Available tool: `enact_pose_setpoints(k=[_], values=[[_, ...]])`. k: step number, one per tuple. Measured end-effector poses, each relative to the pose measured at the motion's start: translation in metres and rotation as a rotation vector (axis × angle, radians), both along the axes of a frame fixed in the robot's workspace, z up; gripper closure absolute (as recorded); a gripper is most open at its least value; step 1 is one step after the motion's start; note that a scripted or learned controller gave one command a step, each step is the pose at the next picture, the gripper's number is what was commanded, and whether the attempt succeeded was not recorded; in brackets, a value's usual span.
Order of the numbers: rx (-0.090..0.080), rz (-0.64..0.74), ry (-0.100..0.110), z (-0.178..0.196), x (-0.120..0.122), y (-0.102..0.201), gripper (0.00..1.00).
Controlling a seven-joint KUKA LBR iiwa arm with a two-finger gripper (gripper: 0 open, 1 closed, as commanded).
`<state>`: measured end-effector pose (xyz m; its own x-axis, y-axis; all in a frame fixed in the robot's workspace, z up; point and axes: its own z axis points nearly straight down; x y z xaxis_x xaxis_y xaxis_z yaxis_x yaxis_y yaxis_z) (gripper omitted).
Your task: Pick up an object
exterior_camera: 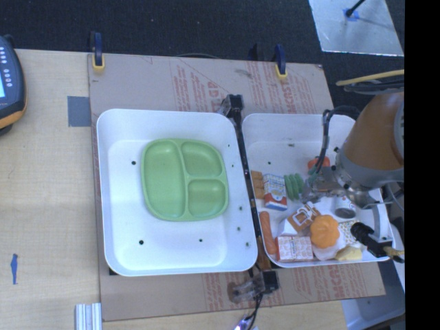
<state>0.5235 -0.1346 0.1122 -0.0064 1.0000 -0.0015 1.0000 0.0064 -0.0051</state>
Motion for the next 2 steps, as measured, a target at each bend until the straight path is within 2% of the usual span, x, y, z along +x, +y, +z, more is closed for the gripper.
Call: enact_pose_setpoints(k=[1, 2], values=[[0.000, -0.001, 0.000, 0.000, 0.000, 0.000, 0.00], [0.000, 0.001, -0.006, -0.021, 0.051, -0.008, 0.00]])
